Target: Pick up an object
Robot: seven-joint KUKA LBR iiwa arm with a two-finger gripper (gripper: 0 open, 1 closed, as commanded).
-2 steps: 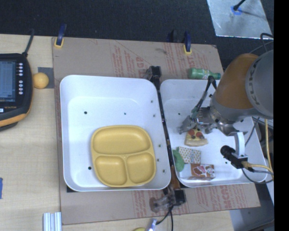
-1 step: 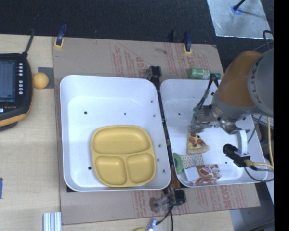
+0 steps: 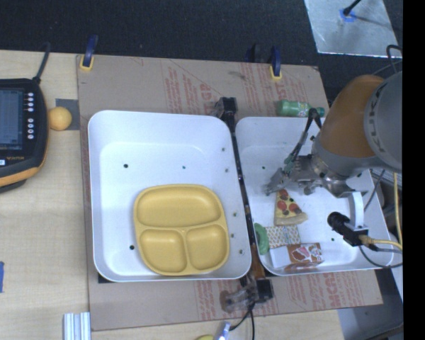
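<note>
Toy pizza slice (image 3: 288, 209) is seen in right bin (image 3: 255, 147), long axis near vertical, tip pointing up toward gripper (image 3: 292, 179) just above; grasp state cannot be told.

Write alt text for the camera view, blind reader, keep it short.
A grey and orange robot arm reaches from the right into the right white bin, its pincer just above a toy pizza slice beside small packets. The left white bin holds a yellow divided tray.
</note>
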